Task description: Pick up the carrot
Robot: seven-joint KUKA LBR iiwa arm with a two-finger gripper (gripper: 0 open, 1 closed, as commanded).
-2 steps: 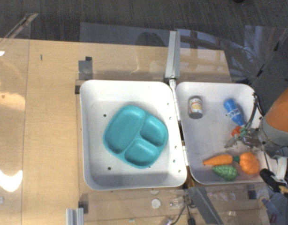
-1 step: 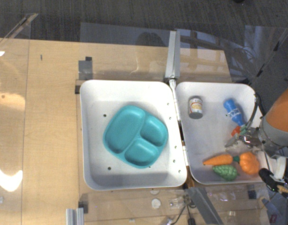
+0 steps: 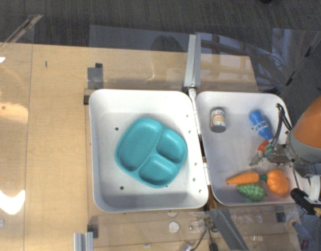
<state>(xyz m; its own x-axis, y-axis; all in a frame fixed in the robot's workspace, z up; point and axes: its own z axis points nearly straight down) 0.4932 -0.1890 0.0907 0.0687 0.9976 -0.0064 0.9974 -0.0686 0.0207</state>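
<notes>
From where I stand, the carrot [image 3: 243, 179] lies flat on the floor of the right bin [image 3: 228, 150], near its front wall, with the thin end pointing to the left and the green top to the right. Just beside it, at the front, is a green knobbly vegetable [image 3: 252, 192], and at the right of the green top is a round orange fruit [image 3: 278, 182]; all three are crowded in one corner. Farther back in this bin I see a small metal can [image 3: 218, 120] and a blue bottle [image 3: 260, 123]. The left bin [image 3: 103, 140] holds a teal divided plate [image 3: 151, 151]. The gripper [image 3: 266, 155] is low over the right side of the right bin, close behind the carrot's green top but not on it, and nothing is between its fingers. They seem to be a little apart, but the view is too small there, so I cannot tell this for sure. I judge that the approach step is in hand. The next move probably needs a small shift toward the front and left, to come above the carrot's body, with the fingers across it and away from the two neighbours.
</notes>
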